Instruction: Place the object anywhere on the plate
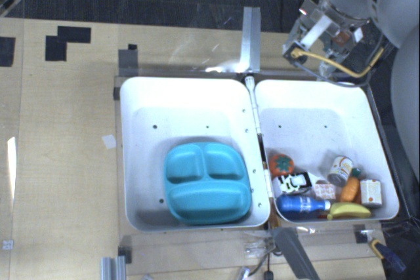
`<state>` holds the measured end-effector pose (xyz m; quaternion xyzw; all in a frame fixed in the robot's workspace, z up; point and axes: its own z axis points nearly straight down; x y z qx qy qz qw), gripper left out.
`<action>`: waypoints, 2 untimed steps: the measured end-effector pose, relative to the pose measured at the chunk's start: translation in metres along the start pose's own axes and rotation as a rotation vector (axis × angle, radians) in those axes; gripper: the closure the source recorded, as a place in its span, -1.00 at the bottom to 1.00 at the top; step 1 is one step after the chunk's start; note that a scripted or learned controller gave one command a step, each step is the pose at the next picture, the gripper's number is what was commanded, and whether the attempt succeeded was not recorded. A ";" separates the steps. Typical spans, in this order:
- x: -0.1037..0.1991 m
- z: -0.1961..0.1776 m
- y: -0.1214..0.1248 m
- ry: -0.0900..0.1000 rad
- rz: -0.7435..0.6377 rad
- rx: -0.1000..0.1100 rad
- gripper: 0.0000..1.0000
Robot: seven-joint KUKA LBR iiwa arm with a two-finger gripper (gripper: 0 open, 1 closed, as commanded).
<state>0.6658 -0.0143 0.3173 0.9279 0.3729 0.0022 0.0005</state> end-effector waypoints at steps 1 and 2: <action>0.000 0.000 0.000 0.000 0.000 0.000 -1.00; -0.019 0.060 -0.046 -0.003 0.217 0.003 -1.00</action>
